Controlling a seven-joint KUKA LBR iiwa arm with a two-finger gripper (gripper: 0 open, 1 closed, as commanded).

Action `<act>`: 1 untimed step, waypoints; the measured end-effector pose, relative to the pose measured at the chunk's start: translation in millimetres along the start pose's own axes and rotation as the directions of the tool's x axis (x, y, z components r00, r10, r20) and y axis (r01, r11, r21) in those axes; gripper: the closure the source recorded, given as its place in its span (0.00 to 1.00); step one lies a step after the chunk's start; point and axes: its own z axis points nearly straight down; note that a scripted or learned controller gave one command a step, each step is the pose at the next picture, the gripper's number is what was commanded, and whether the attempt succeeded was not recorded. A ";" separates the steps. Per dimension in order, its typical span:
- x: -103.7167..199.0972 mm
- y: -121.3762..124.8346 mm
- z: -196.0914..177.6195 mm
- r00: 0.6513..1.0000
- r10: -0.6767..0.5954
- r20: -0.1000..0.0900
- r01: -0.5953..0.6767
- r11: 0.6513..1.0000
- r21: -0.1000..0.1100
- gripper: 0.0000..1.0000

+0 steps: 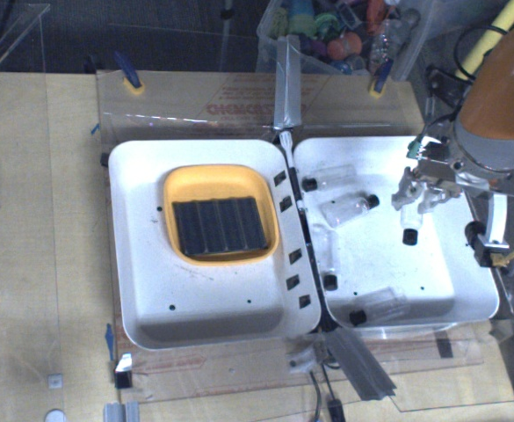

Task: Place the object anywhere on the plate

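I see clear vials [349, 207] left of my gripper [412, 202]; whether it's spread, I can't tell; cardboard lettering [239, 110] unreadable.

Two white bins sit side by side: the left bin [133, 236] and the right bin [432, 280]. One yellow plate [217, 183] lies in the left bin, with one dark ridged slab [220, 225] on it. In the right bin I count three clear vials with black caps: one [349, 207] near the middle, one [327, 180] toward the back, one [380, 306] at the front edge. A fourth clear piece beside the divider is too faint to name. One small black bit [409, 235] lies apart from them. One arm [494, 86] reaches in, carrying one gripper [419, 196]. One clear tub [344, 11] of coloured toys stands behind the bench, the toys too jumbled to count. Two blue clamps [132, 79] hold the back board.
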 end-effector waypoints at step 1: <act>-10.4 -20.5 41.4 0.989 -0.146 0.000 0.146 0.989 0.002 1.00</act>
